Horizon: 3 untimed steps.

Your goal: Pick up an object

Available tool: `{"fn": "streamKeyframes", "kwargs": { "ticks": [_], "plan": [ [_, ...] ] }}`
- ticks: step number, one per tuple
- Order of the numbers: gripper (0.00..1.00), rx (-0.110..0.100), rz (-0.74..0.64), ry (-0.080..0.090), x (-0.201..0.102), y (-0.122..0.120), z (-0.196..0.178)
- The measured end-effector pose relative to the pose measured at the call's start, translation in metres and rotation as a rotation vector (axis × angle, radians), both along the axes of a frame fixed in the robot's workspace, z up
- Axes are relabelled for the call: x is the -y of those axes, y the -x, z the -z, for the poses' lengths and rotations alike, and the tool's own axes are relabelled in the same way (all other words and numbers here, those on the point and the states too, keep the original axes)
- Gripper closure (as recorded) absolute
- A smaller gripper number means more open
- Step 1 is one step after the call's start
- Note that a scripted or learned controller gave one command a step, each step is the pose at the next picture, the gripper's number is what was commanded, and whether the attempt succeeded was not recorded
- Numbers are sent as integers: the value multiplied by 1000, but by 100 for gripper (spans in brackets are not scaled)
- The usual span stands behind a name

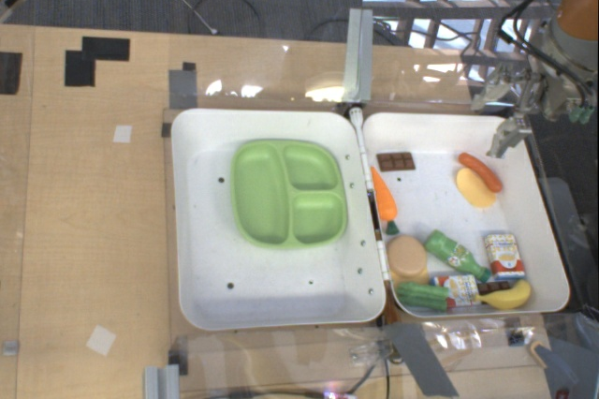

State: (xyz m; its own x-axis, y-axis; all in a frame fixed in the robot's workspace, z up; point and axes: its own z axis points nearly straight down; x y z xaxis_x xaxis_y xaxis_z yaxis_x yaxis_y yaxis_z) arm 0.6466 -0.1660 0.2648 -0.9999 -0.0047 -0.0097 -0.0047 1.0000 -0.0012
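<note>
Banana (506,296) bottom; tool (510,137) hovers above sausage (479,170).

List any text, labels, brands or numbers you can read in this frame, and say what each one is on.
None can be read.
Small can: colourful printed label, too small and blurred to read.
Green bottle: pale label patch, illegible.
Small packet beside the banana: red and white print, illegible.
Chocolate bar: no visible lettering.
Green divided plate and both white bins: no markings.
</note>
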Motion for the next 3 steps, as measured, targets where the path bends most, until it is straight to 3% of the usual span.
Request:
{"fn": "streamKeyframes", "kwargs": {
  "ticks": [1,2,3],
  "plan": [
    [0,3,139,-1,24,14,166],
    [0,3,101,-1,12,-2,176],
    [100,15,95,1,11,-6,161]
  ]
}}
